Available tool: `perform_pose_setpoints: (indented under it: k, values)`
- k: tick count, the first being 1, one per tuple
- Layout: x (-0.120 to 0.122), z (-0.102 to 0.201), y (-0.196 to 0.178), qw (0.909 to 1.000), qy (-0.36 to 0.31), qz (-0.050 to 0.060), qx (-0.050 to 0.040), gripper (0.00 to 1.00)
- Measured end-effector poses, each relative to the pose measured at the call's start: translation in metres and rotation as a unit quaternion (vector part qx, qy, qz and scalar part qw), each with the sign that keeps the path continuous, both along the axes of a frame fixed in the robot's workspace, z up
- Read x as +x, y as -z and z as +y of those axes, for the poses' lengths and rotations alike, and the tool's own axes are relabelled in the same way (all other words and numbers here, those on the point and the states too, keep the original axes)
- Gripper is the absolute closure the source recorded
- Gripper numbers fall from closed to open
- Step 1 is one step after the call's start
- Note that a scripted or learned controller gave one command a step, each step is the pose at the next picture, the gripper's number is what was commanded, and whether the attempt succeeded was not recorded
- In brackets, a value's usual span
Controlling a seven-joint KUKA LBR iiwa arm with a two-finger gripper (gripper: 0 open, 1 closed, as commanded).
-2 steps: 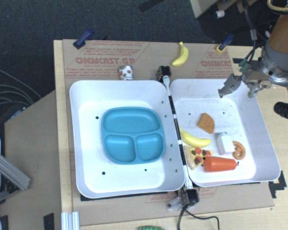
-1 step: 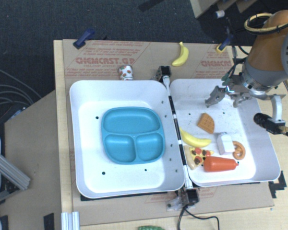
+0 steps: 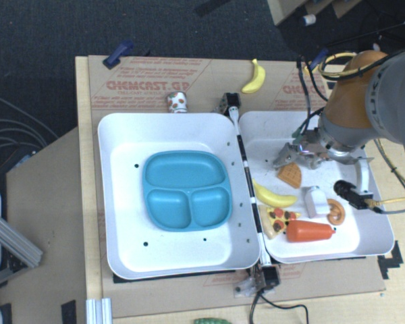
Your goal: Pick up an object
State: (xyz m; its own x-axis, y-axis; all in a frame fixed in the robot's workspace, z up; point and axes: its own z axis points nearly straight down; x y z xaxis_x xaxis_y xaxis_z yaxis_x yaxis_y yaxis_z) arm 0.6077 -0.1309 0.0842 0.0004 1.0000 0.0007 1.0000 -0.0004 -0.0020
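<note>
My gripper (image 3: 295,158) hangs low over the back of the right bin (image 3: 374,238), with the grey arm and its orange band behind it. Just below its tip lies an orange-brown toast wedge (image 3: 290,175), very close to it; whether they touch I cannot make out. Further forward in the same bin lie a yellow banana (image 3: 273,196), a small grey block (image 3: 314,200), a brown pretzel (image 3: 336,212), a pizza slice (image 3: 277,221) and an orange carrot (image 3: 309,231).
The left bin (image 3: 118,201) holds a blue divided plate (image 3: 186,189). On the bench behind the bins lie a second banana (image 3: 254,78), a small red-and-white object (image 3: 177,101) and a blue object (image 3: 118,55).
</note>
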Motion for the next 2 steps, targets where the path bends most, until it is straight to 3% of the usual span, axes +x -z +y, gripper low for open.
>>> perform_pose_setpoints:
  k: [1,2]
  values:
    - [0.0008,-0.0001,-0.0106,1.0,0.0,-0.001,-0.0001,1.0]
    - [0.0007,-0.0001,-0.0104,1.0,0.0,-0.001,-0.0001,0.0]
